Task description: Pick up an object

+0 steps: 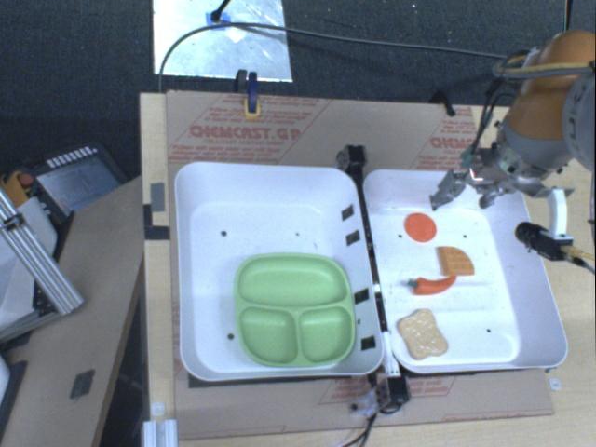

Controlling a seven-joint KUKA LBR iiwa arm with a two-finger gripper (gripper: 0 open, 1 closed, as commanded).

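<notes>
Right bin [531, 333], smooth white plastic: flat red disc [421, 227]; tan wedge [455, 261] with a rounded edge; curved red-orange pepper shape [434, 285]; pale, lumpy cracker-like piece [422, 334] nearest the front wall. Left bin [200, 240]: matte green three-compartment tray [294, 307]. Hand [463, 186] hovers over the right bin's far end, fingers spread apart, gripping nothing, above and apart from the disc.

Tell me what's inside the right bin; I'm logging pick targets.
Four items lie in the right bin: red disc, orange wedge, red pepper, tan cracker. The gripper covers part of the bin's far corner.
</notes>
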